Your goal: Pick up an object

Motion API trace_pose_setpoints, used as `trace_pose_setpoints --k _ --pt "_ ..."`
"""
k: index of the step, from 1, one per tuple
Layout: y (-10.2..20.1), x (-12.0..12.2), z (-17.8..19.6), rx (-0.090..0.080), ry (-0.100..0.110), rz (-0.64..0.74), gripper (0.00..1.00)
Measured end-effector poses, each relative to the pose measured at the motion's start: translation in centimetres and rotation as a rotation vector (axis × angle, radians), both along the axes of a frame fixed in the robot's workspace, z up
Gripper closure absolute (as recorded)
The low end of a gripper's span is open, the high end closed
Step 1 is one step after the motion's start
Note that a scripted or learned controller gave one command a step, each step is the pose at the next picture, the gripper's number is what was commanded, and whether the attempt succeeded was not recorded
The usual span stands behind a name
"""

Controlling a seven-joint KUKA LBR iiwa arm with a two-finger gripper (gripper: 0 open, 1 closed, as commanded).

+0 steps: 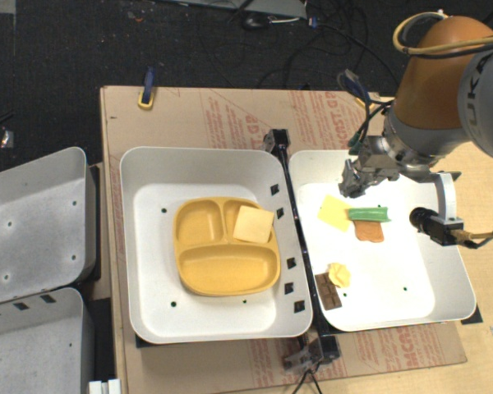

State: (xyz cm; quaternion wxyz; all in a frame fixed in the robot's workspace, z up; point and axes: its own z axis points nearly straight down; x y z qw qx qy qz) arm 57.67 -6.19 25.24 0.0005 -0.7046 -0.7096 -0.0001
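While the gripper [352,184], its finger state impossible to tell, hovers above the right bin [411,302], a straight descent onto the yellow slice [334,213] looks cleanest.

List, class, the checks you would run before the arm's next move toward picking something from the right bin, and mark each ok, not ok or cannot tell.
1. Gripper is over the right bin: ok.
2. Targets are in that bin: yellow piece, green piece, orange-brown piece, small yellow item, brown item: ok.
3. Jaws open: cannot tell.
4. Nearest target stands free of others: the green piece overlaps the orange-brown piece: not ok.
5. Something already held: cannot tell.
6. Yellow tray sits apart, in the left bin: ok.
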Motion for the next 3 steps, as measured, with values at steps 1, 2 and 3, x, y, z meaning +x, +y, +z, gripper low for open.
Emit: trace_pose_setpoints --k 1,2,3 --pt "5.2 1.3 0.6 0.000 -0.003 0.000 1.00" --pt "10.1 3.1 -0.7 -0.001 -0.002 0.000 1.00" --pt "14.3 3.9 -0.8 -0.001 -0.003 -0.001 1.00"
